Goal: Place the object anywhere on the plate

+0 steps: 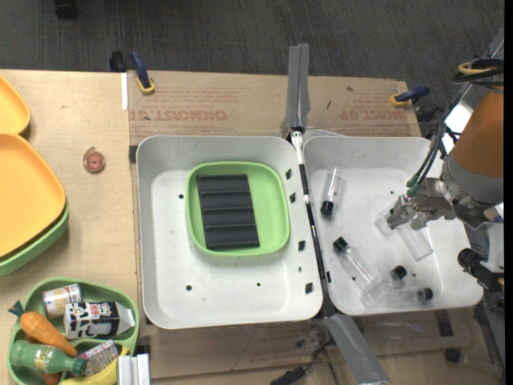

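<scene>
- Your end effector [401,215] hangs low over the right bin [377,155], toward its 3 o'clock side, with the grey arm [481,147] coming in from the right edge. You cannot tell from this slant whether it is spread or pressed together, and nothing shows plainly pinched in it.
- Nearest you, at the bin's 5 o'clock corner, two clear vials with black caps [401,287] lie on their sides, loose and close together; they rest flat because round tubes settle that way.
- Just below the end effector lies another clear vial [417,243], hard to read against the white floor. I judge this the likeliest object for the pick, given where the tool sits.
- Toward the bin's middle, a further vial [351,259] lies slantwise, apart from the rest.
- Farther, near 11 o'clock, one more vial [329,195] lies almost lengthwise beside the divider.
- Across the divider, the green plate [276,207] sits in the middle of the left bin [160,279], bearing a dark ribbed block [228,211]; its bare rim is your target.
- Judging by this, the grasp is not yet secured, and the carry toward 9 o'clock remains.
</scene>
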`<state>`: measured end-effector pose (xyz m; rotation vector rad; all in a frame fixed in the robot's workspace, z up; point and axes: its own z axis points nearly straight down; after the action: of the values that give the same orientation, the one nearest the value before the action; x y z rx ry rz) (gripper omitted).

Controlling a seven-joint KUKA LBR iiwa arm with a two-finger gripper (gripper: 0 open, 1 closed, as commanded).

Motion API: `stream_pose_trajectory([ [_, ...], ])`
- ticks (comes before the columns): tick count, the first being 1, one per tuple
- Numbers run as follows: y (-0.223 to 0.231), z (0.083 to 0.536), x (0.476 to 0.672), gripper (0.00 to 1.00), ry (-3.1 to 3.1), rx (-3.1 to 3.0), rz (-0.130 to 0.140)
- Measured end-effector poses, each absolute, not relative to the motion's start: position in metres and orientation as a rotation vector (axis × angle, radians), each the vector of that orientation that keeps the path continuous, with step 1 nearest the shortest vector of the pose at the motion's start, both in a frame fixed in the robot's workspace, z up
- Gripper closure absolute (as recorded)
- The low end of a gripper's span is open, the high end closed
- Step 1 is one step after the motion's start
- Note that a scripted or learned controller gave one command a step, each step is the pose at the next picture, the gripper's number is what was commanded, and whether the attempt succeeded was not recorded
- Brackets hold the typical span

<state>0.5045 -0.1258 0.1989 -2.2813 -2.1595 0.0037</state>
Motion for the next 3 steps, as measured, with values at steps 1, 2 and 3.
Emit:
stream_pose_trajectory([
  [1, -0.126, 0.199, 0.505, 0.00, -2.159, -2.282, 0.004],
  [2, -0.163, 0.217, 0.477, 0.00, -1.509, -2.755, 0.006],
  [3, -0.203, 0.238, 0.477, 0.00, -1.256, -2.878, 0.009],
])
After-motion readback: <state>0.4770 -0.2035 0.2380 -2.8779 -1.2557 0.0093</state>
